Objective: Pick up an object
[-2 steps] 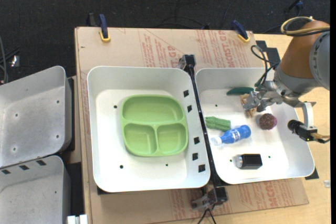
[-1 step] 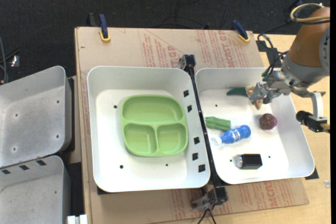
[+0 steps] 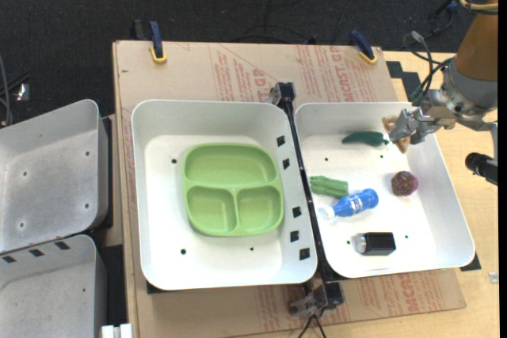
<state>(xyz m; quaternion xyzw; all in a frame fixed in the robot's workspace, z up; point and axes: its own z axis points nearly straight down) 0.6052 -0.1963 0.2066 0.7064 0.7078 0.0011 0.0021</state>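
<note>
My gripper (image 3: 398, 131) hovers at the far right of the right bin (image 3: 451, 210), its fingers apart with nothing between them. Just left of it lies a dark green curved object (image 3: 364, 138). A maroon ball (image 3: 404, 183) sits below the gripper. Near the bin's left wall are a light green oblong object (image 3: 329, 186) and a blue bottle with a white cap (image 3: 354, 203). A black box with a white end (image 3: 376, 242) rests near the front of the bin.
The left bin (image 3: 158, 170) holds a light green divided tray (image 3: 234, 188). A black divider (image 3: 297, 170) runs between the two bins. Grey panels (image 3: 47, 162) lie off the bench to the left.
</note>
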